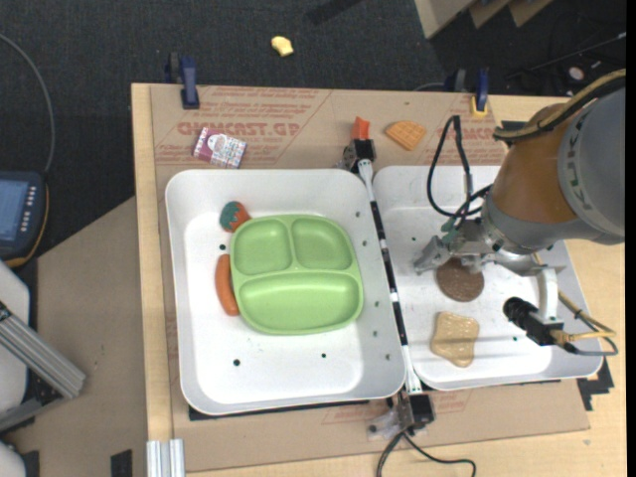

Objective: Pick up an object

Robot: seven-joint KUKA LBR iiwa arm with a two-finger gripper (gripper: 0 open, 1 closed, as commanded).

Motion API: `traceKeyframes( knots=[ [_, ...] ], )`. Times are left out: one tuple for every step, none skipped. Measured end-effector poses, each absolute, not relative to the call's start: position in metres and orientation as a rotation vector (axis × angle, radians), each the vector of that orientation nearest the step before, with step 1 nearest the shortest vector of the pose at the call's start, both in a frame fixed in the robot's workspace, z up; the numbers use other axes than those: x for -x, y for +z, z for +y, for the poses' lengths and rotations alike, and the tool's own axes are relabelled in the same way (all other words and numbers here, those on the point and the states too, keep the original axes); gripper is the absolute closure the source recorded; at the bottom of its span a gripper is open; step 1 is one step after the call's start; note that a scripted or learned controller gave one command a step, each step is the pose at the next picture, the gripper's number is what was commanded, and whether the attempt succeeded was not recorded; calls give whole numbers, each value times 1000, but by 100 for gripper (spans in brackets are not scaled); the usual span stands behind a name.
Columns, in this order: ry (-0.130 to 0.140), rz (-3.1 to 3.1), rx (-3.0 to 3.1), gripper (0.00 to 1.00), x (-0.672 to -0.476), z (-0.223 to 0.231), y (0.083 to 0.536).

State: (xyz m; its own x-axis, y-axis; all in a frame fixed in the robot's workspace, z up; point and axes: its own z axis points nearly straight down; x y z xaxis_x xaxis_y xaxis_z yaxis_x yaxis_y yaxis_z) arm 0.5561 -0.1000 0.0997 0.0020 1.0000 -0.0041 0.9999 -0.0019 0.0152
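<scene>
In the right bin [566, 366], a brown round disc [461, 282] lies near the middle. A tan, bread-like piece [454, 338] rests just in front of it. My gripper [454, 253] hangs directly over the far edge of the brown disc and hides part of it. Whether it touches the disc is unclear. The grey arm with its orange band reaches in from the right above the bin.
The left bin [199, 356] holds a green divided plate [295, 273], an orange sausage-shaped toy [226, 284] and a small red and green toy [234, 215]. On the board behind the bins lie a waffle-like piece [404, 133] and a pink packet [219, 147].
</scene>
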Motion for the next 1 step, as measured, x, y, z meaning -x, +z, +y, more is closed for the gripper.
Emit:
traceKeyframes(
  knots=[
    [7, 2216, -2216, 0, -577, -120, 88]
  ],
)
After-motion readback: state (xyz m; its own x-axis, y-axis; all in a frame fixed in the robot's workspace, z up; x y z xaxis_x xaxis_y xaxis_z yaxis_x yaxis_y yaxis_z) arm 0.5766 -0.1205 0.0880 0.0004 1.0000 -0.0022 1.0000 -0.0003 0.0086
